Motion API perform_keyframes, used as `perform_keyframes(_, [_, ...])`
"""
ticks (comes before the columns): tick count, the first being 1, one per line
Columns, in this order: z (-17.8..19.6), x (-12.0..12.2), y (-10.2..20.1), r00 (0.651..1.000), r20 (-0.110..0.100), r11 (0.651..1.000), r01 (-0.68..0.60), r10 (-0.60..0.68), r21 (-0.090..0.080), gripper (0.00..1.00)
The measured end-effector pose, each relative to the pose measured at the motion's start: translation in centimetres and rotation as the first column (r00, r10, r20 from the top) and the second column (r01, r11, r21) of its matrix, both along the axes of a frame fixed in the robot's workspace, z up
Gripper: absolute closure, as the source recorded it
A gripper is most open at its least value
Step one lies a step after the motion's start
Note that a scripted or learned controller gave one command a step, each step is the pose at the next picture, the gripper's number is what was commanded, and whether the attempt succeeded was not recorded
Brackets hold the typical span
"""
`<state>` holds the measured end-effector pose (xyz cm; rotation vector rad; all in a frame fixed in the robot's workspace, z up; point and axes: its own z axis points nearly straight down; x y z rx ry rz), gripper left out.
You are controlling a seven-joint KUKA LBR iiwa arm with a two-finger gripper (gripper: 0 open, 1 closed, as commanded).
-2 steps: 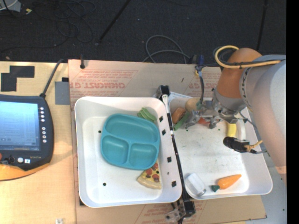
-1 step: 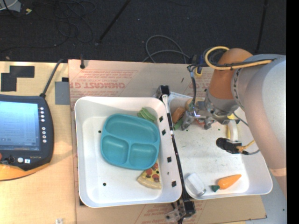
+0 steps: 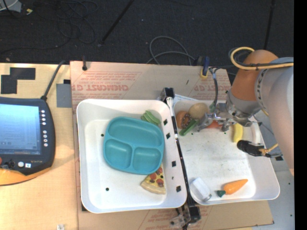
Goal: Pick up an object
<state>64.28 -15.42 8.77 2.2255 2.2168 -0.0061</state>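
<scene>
At the near edge of the right bin (image 3: 268,193) lie a glossy orange toy carrot (image 3: 234,186) with a small green stem and, just beside it to the left, a small white rounded piece (image 3: 200,189). In the left bin (image 3: 91,195), a flat wedge of toy pizza (image 3: 154,181) sits at the near rim of a smooth teal plastic tray (image 3: 134,145) moulded into three compartments. A green leafy toy (image 3: 151,117) touches the tray's far edge.

Farther back in the right bin, a yellow banana-like piece (image 3: 237,132) lies near the right wall. In the far left corner, a tan rounded potato-like toy (image 3: 197,111), an orange piece (image 3: 181,119) and a long green pod (image 3: 189,127) cluster together, touching.

The gripper (image 3: 216,120) hangs over this far cluster; whether its fingers are spread or pressed together cannot be told. Both bins rest on printed cardboard (image 3: 120,83) on the worktop (image 3: 29,195).
</scene>
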Motion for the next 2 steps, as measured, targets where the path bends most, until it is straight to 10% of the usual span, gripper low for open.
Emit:
perform_keyframes(1, [0.96, -0.06, 0.34, 1.0, -0.007, 1.0, -0.006, 0.006, 0.004, 1.0])
perform_keyframes(2, [0.91, -0.05, 0.41, 1.0, -0.007, 1.0, -0.008, 0.008, 0.004, 0.0])
